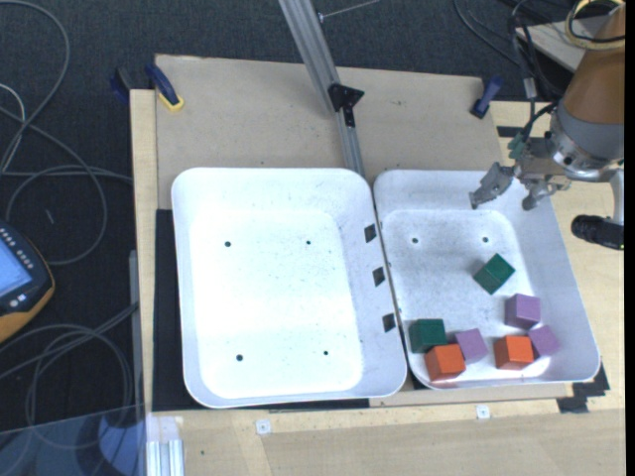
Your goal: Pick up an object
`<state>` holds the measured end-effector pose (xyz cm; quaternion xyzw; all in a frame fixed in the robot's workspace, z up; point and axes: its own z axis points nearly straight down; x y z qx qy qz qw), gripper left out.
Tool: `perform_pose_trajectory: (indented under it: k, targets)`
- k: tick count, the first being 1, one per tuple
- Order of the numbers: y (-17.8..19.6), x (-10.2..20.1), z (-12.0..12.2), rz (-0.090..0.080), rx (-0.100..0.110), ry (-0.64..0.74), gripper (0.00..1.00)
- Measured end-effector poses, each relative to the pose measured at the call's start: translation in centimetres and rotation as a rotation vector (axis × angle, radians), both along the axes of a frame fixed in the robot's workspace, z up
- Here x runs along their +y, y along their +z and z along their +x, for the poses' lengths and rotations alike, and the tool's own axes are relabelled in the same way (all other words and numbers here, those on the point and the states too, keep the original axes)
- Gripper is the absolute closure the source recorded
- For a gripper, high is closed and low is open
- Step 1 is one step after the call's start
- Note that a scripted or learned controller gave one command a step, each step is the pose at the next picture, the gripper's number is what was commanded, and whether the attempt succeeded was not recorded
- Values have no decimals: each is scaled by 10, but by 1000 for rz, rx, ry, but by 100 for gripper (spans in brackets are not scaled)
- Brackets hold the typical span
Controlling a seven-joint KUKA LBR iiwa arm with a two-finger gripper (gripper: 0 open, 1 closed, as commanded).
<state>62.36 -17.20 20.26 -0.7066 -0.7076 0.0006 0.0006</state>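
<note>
My gripper [511,192] hangs over the far edge of the right bin [566,266], fingers spread open with nothing between them. Well below it in that bin lies a green block [493,272], tilted. Along the near edge sit another green block [428,333], two orange blocks [445,361] [513,350] and three purple blocks [470,343] [523,309] [543,340]. The gripper is apart from all of them.
The left bin [189,266] lies beside the right one, with black clips [378,276] along the shared edge. A metal pole [316,53] slants up from the bench behind the bins. Blue clamps [165,87] [485,96] hold the board's far corners.
</note>
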Motion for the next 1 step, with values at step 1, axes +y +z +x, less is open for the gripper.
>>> perform_pose_trajectory:
  k: [1]
  targets:
    - [140, -45, -27, -6, -13, -3, 0]
